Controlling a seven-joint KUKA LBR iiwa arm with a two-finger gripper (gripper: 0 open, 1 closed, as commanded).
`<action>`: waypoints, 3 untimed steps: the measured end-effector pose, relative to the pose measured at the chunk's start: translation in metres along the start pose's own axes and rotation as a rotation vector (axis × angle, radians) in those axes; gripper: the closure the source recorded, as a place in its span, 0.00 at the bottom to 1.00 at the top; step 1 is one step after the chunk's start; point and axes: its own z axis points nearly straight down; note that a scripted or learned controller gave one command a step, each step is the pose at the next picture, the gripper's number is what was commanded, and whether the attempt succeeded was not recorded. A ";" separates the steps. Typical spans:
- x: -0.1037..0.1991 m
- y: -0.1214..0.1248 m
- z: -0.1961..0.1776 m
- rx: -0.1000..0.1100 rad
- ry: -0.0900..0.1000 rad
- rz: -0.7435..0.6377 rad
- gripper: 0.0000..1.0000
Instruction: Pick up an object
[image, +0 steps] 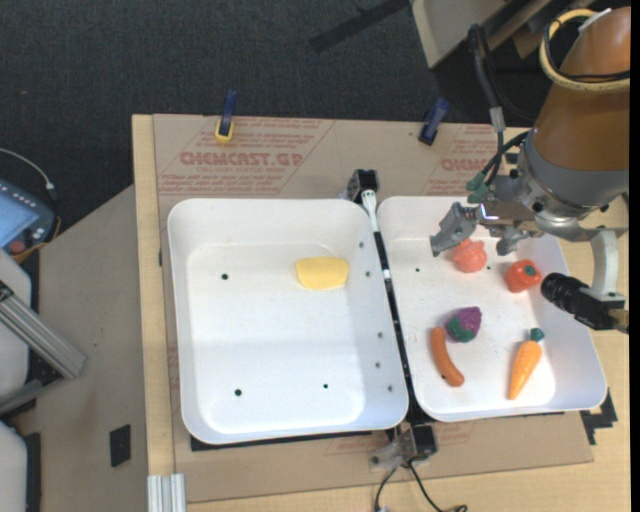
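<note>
My gripper (478, 238) hangs over the back of the right bin (580, 385), its two fingers spread wide, so it is open. A salmon-pink round object (470, 258) lies just below and between the fingertips, resting on the bin floor and not held. To its right sits a red fruit with a green stem (521, 275). Nearer the front lie a purple object with a green top (463, 323), an orange-red sausage shape (447, 357) and a carrot (524, 367). A yellow lump (322, 272) lies alone in the left bin (200, 400).
A black divider (385, 290) runs between the two bins. Brown cardboard (290, 150) lies under them, with blue clamps (228, 112) at the back edge. The arm's grey and orange body (590, 110) looms over the right bin's back corner.
</note>
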 end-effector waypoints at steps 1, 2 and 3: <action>0.050 -0.043 0.134 0.032 0.004 -0.003 0.00; 0.028 0.025 0.129 0.011 0.000 0.000 0.00; 0.029 0.023 0.118 0.013 0.001 0.000 1.00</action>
